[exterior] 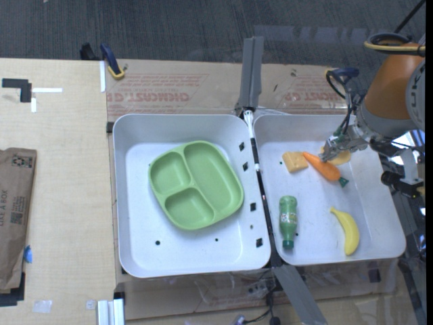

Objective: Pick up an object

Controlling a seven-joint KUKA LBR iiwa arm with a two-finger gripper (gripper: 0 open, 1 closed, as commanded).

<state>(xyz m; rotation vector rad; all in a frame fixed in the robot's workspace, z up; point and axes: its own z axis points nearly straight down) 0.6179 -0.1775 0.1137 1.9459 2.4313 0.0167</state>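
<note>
The gripper is hovering at the carrot's top end; its grasp probably unmade, I cannot tell.

Mirrored "CHEMCAST GP" on brown sheet; "BOX" on cardboard.

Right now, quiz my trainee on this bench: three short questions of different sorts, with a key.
1. True or false: the green divided plate lies in the same bin as the banana.
2. Multiple choice: which item lies nearest the hand? A) the green bottle B) the carrot C) the banana
3. Fill in: the green bottle lies along the ___ wall of the right bin, as the camera view shows it.

Key: 1. False; the plate is in the left bin. 2. B. 3. left.
</note>
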